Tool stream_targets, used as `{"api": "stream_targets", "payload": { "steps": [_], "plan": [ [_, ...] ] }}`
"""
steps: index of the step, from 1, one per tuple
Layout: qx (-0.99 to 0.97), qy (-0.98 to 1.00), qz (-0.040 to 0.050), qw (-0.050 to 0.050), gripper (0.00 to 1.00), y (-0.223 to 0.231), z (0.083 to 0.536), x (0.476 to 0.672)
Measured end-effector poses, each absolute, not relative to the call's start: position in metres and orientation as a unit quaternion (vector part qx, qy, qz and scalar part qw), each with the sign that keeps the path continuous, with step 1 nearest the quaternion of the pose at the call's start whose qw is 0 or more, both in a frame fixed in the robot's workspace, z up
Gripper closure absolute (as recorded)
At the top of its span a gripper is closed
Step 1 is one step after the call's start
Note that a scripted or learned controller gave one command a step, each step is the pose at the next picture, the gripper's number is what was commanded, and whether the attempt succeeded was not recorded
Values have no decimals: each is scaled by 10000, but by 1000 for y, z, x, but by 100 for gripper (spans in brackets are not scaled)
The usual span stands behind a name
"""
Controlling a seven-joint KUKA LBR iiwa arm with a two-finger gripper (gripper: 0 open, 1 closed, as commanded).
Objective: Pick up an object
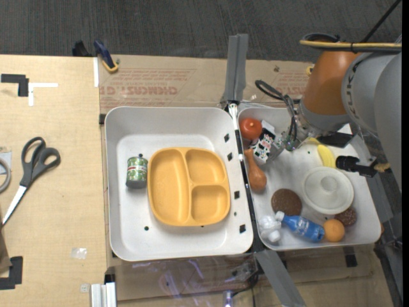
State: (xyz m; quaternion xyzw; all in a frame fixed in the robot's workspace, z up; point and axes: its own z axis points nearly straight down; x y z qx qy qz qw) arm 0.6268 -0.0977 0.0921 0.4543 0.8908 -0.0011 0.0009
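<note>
Pincer point(279, 147), grip state unclear, low in right white plastic bin point(367, 238) near its far-left corner, beside black-and-white patterned box point(262, 147) and red tomato point(250, 128).

We see a small black-and-white patterned box point(262, 147) in the right white plastic bin point(365, 235), near its upper left corner. It stands tilted, its top leaning toward the bin's far wall. A round red tomato-like ball point(250, 128) sits just beside it on the left, and a brown drumstick-shaped toy point(255, 171) lies just below it. The two-finger gripper point(285, 143) sits right against the box's right side.
</note>
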Motion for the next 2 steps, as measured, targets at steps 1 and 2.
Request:
{"api": "stream_targets", "payload": {
  "steps": [1,2],
  "plan": [
    [3804,9248,-4,20,100,-127,288,638],
    [4016,9158,-7,9,100,-156,193,640]
  ]
}}
